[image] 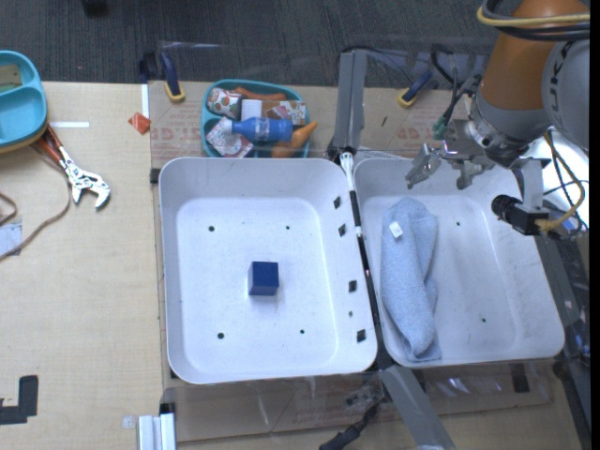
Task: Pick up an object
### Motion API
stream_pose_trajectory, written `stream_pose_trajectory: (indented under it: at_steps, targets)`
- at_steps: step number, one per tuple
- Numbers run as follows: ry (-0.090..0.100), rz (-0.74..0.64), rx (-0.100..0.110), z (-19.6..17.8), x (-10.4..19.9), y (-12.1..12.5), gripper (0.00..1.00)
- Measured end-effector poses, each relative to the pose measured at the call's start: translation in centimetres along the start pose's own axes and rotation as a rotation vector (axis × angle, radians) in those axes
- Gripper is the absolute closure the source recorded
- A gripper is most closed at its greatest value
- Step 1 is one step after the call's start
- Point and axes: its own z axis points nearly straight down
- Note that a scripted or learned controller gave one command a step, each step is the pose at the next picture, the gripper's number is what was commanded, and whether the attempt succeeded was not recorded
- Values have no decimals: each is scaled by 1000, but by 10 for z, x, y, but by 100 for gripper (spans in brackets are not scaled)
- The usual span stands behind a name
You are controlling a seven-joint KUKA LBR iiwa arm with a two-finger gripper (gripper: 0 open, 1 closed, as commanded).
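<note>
Cloth (pixel 411 275), pale grey-blue and rumpled into a long folded strip with a small white tag near its top, lies in the right bin (pixel 506 345) just below the tool (pixel 446 169). Tool fingers look spread, holding nothing. A small blue cube (pixel 264 277) sits far left of it.

A dark blue cube (pixel 264 278) sits in one white bin (pixel 187 345), a pale grey-blue cloth (pixel 411 275) in the other; the tabletop (pixel 75 298) is tan.
</note>
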Motion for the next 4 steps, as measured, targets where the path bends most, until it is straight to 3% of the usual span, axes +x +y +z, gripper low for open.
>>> stream_pose_trajectory:
  at_steps: [1, 2, 3, 4]
  targets:
    - [1, -103, 2, 13, 4, -19, 0]
    - [0, 40, 2, 80, -25, -56, 0]
    - [0, 9, -7, 109, -26, -71, 0]
    - [-3, 1, -9, 109, -89, -38, 0]
